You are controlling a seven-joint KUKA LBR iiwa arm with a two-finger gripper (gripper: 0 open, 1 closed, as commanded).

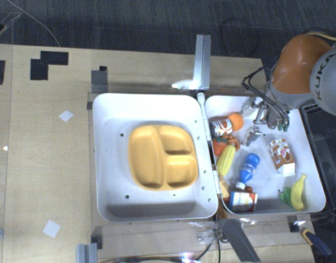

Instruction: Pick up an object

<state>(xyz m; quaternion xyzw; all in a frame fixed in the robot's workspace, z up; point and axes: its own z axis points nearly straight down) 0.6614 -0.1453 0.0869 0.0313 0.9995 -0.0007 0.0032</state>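
My gripper [259,124] hangs over the back part of the right bin [313,163], under the grey arm with its orange band [299,64]. Just to its left lie an orange ball [235,121] and a small can with a red and white label [222,127]. Nothing is visibly held. Further forward in this bin are a corn cob [226,159], a blue bottle [248,167], a brown and white snack packet [281,153], a yellow banana [298,192] with a green piece [286,196] beside it, and another can [243,200] at the front.
The left bin [110,147] holds a yellow tray with compartments [161,156]. A metal post [203,59] rises behind the wall between the bins. The wooden bench [41,163] extends to the left.
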